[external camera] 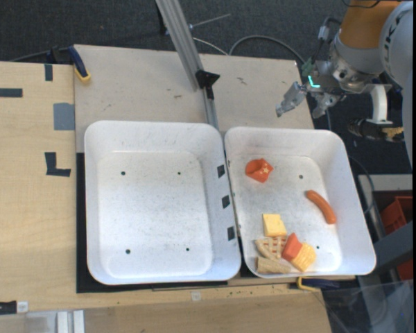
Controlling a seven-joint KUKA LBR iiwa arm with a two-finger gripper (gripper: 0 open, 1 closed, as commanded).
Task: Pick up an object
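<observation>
End effector [292, 103] above right bin's [347, 161] far edge, nothing held; opening can't tell. Sausage [321, 207] alone nr right wall: prob light, stiff, smooth, may roll. Grip mid-length, across short axis. Red piece [258, 170] also isolated; corner pile too cluttered.

Red pepper piece [258, 170] lies nearest below the fingers [291, 101]; orange sausage [321, 207] farther; yellow block [274, 225] and waffle pieces [284, 252] farthest.
</observation>
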